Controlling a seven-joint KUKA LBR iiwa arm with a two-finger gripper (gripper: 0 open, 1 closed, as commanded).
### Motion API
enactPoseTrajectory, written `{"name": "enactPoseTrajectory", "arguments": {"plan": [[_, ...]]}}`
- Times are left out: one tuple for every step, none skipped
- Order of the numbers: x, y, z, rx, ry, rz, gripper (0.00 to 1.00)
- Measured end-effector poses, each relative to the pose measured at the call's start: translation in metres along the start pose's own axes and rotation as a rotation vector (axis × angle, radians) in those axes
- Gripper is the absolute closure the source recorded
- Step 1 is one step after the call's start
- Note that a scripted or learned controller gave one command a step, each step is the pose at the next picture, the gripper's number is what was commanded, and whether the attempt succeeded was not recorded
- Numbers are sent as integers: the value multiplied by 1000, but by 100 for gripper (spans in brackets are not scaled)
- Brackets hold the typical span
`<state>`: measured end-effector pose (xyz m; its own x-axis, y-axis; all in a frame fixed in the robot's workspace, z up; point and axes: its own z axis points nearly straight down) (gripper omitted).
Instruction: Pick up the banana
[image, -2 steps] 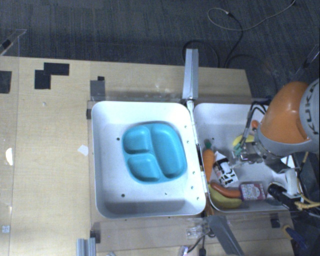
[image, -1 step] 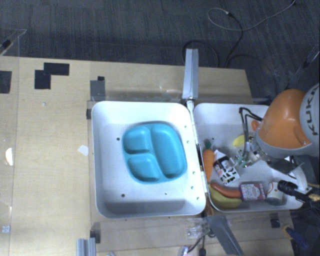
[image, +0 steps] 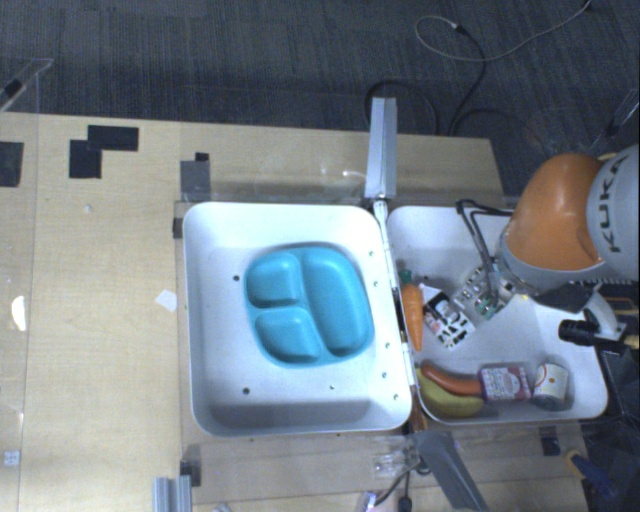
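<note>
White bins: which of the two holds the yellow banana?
The right-hand shallow white bin, under the grey arm. The yellow banana lies at its near-left corner; the left-hand white bin holds a blue three-compartment plate.

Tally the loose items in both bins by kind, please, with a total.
Blue divided plate: 1
Banana: 1
Carrot: 1
Sausage: 1
Small pink packet: 1
Small white container: 1
Total: 6
</note>
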<state>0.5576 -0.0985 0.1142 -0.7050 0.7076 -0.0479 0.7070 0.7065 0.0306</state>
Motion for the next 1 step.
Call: {"name": "enactPoseTrajectory", "arguments": {"plan": [[20,100,-133,16,46,-305,100]]}}
